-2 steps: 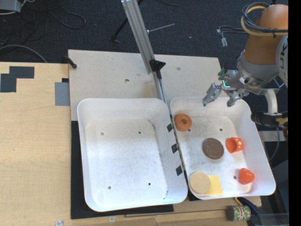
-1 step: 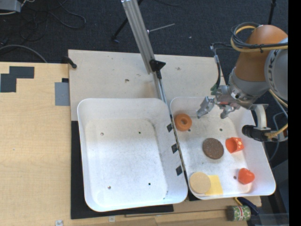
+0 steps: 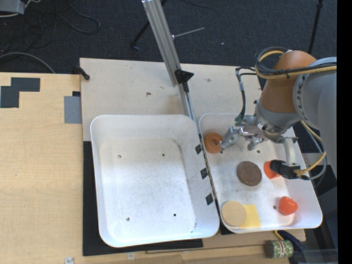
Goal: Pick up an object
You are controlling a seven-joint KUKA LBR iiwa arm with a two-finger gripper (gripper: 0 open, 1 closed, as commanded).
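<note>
The arm (image 3: 291, 87) reaches in from the right and bends down over the far part of the right bin (image 3: 308, 216). Its hand (image 3: 237, 137) hangs low over the bin's far left corner, with its fingers pointing left toward a small orange-brown ring-shaped object (image 3: 213, 143). That object lies just beside the fingertips, near the bin's left wall. Whether it sits between the fingers or just beyond them cannot be told, and whether the fingers are spread or pressed together cannot be told either.

The other things lie in the same bin. A dark brown round disc (image 3: 249, 173) sits near the middle. To its right an orange-red piece (image 3: 270, 169) lies partly behind a black part of the arm's fittings. At the near side a tan round disc (image 3: 234, 213) touches a yellow flat block (image 3: 252, 216) on its right. A red object (image 3: 287, 205) sits further right, near the near right corner.

The left bin (image 3: 104, 147) sits alongside on the worktop (image 3: 126, 81). A slanted aluminium bar (image 3: 164, 37) rises from the far side between the bins. A green-labelled can (image 3: 281, 249) lies near the worktop's near right edge.
</note>
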